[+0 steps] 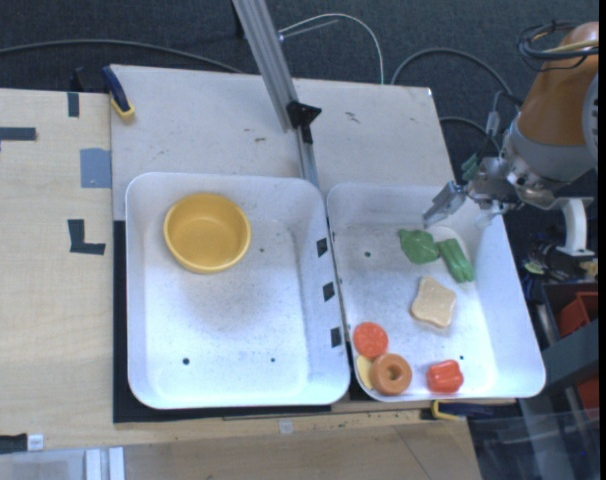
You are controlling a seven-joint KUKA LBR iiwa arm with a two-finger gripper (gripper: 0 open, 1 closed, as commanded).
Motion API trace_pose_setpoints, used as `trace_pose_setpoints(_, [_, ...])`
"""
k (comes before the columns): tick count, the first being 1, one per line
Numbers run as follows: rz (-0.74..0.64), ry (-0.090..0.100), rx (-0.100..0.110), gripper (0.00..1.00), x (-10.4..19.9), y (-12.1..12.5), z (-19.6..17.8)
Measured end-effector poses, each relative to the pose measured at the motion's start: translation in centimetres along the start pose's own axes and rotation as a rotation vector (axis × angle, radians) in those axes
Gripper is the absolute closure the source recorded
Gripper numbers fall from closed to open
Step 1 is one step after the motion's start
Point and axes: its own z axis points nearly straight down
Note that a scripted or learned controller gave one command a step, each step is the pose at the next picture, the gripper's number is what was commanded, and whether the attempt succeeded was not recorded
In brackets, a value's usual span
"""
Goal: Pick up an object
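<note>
Green toy (436,251) lies near the end effector (445,206).

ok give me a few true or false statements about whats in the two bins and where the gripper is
1. The yellow bowl sits in the left bin. True.
2. The gripper hangs over the left bin. False: it is over the right bin's far part, near the green items.
3. The bread slice lies in the right bin. True.
4. The donut lies beside the bowl. False: it is at the right bin's near edge, between the orange-red round piece and the red piece.
</note>
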Motion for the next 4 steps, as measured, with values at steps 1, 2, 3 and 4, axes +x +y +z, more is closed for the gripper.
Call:
trace_pose_setpoints(1, [-0.001, 0.000, 0.000, 0.00, 0.0, 0.0, 0.0])
trace_pose_setpoints(2, [0.001, -0.001, 0.004, 0.00, -0.7, -0.2, 4.6])
trace_pose_setpoints(3, [0.001, -0.001, 0.006, 0.00, -1.7, -0.4, 10.0])
trace_pose_setpoints(4, [0.000, -0.003, -0.001, 0.00, -1.6, -0.4, 13.9])
